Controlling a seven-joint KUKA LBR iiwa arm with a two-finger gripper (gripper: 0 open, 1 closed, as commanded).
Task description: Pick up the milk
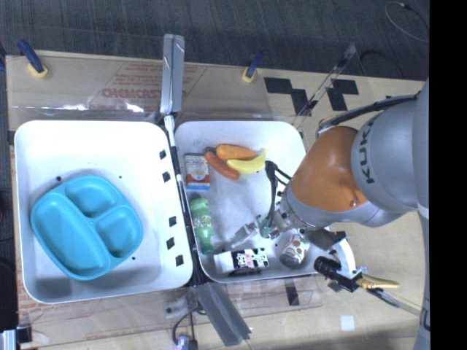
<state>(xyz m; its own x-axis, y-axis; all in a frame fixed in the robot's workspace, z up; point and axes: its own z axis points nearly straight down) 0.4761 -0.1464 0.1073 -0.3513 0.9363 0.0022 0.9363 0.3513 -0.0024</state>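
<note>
Milk (249, 259), a small carton with a black-and-white cow pattern, lies on its side at the near edge of the right bin (292, 133), close to the near wall. Just right of it a small cup-like container (293, 249) with a pale printed wrapper lies tilted, partly under the arm. The gripper (264, 228) sits just above the carton, a little to its far side, with nothing visible between the fingers; whether they are apart or together cannot be told, since the wrist hides most of them. The arm (379, 166), grey with its orange band, comes in from the right and covers the right part of this bin.

Left of the carton, along the bin's left wall, a green bottle (201, 224) lies lengthwise. Farther back sits a small box (196, 171) with an orange and white label. To its right, at the far middle of the bin, lie two carrots (235, 152) and a banana (248, 164), touching each other.

The left bin (29, 144) holds a blue divided plate (85, 226) with three compartments, lying toward its near left side.
</note>
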